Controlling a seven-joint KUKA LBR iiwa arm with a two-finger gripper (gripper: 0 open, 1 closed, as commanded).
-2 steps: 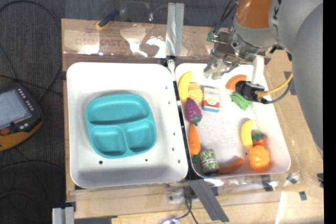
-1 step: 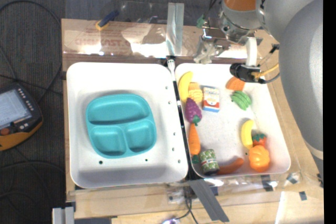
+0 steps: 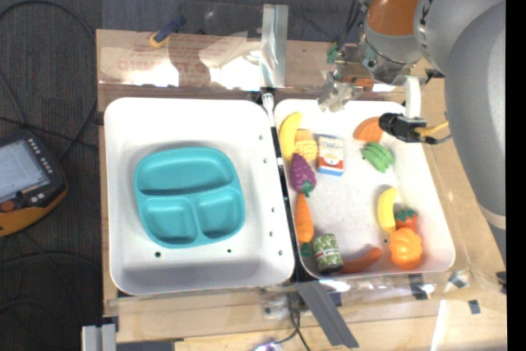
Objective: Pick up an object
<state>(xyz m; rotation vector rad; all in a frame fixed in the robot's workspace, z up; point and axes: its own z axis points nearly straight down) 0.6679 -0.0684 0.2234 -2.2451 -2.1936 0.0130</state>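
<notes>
The gripper [image 3: 337, 97] was seen hanging over the far rim of the right bin [image 3: 436, 201], and whether its jaws stood apart or together could not be told; nothing was seen between them. Just below the jaws, toward the near side, a small white carton [image 3: 330, 154] was found lying on the bin floor, with a corn cob [image 3: 306, 148] and a banana [image 3: 288, 131] beside it to the left. A purple eggplant [image 3: 302, 173] and a carrot [image 3: 304, 218] were placed farther below along the bin's left wall. To the right of the jaws an orange piece [image 3: 368, 128] and a green pepper [image 3: 377, 155] were seen. Well away, at the near right corner, a second banana [image 3: 386, 208], a tomato [image 3: 405, 218] and an orange pumpkin [image 3: 405, 247] were gathered. Far to the left, a teal tray [image 3: 190, 195] was held in the left bin [image 3: 123, 177].
</notes>
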